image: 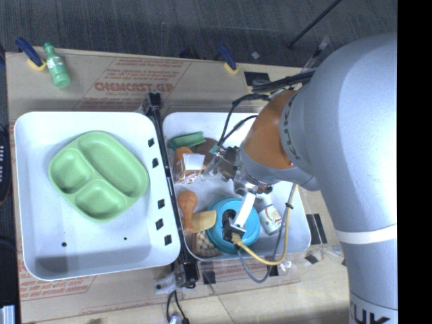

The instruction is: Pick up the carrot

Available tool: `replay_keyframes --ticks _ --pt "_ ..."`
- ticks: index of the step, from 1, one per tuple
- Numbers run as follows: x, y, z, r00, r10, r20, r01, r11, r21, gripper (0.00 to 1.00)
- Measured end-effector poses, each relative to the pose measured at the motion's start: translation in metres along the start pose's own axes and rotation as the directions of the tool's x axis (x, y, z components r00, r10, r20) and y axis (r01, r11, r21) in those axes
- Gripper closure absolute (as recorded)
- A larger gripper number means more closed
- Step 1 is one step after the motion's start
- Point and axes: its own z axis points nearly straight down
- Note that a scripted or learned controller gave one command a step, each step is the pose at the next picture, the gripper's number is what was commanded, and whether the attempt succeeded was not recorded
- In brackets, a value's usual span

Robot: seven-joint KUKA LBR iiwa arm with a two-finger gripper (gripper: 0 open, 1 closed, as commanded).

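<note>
The carrot (187,200), a short orange tapered piece, lies by the left wall of the right bin (297,238). My gripper (220,162) reaches in from the right under the orange wrist band and hangs low over the bin's middle. It is up and to the right of the carrot, beside a brown packet with a white label (186,163). Nothing shows held in it, and the arm's bulk hides the bin's right part.
Around the carrot crowd a yellow wedge (203,219), a blue bowl (250,231), a dark item (206,246) and a small white container (271,217). A green item (186,140) lies at the back. The left bin (34,248) holds a green divided plate (98,175).
</note>
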Motion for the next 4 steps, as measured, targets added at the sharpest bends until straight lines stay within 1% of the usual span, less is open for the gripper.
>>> replay_keyframes --ticks 1,2,3,4 --pt "-0.010 0.000 -0.111 0.999 0.038 0.025 -0.040 0.995 0.087 0.00" --pt "-0.003 0.025 0.032 0.970 -0.243 0.001 0.242 0.966 0.095 0.00" --pt "-0.042 0.065 -0.021 0.937 -0.350 -0.009 0.349 0.932 0.096 0.00" --pt "0.036 0.117 0.037 0.969 -0.245 -0.001 0.244 0.965 0.091 0.00"
